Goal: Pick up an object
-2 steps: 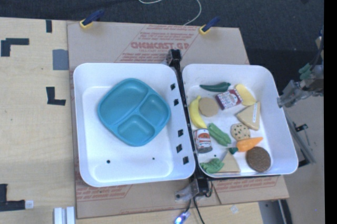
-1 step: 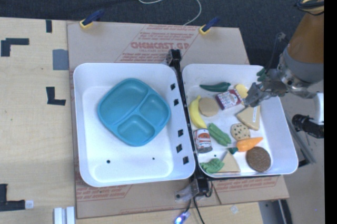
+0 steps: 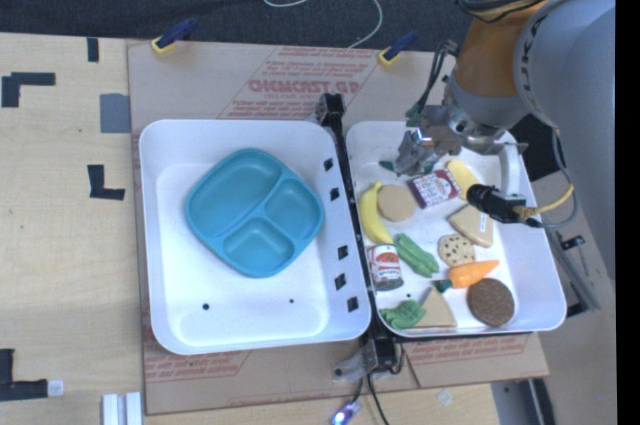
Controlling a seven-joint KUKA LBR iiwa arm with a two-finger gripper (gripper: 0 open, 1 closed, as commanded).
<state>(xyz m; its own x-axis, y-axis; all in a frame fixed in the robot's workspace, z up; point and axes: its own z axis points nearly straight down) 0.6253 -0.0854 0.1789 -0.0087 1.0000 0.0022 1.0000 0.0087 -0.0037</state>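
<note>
The arm reaches in from the right, and its tool (image 3: 418, 153) hangs over the far end of the right bin (image 3: 535, 275), near the divider between the two bins. From this slanted view I cannot tell whether the tool is spread or pressed together, and nothing can be seen gripped in it.

All the candidate objects lie in the right bin. Just below the tool sits a maroon packet (image 3: 434, 188), with a round tan bun (image 3: 396, 203) touching its left side and a yellow banana (image 3: 372, 213) curving along the bin's left wall. A small yellow piece (image 3: 462, 175) lies just right of the packet (its kind is hard to make out). Further toward the near edge are a pale wedge (image 3: 472, 225), a chip cookie (image 3: 453, 248), a green pod (image 3: 415, 253), a small can (image 3: 386, 266) and an orange carrot (image 3: 470, 273). At the near end lie a dark brown disc (image 3: 491, 301) and a sandwich wedge (image 3: 435, 311), with a green leaf (image 3: 403, 315) beside it.

The left bin (image 3: 170, 213) holds a blue divided plate (image 3: 255, 211), lying flat. Both bins rest on a cardboard sheet (image 3: 300, 83) on the desk (image 3: 60, 243).
</note>
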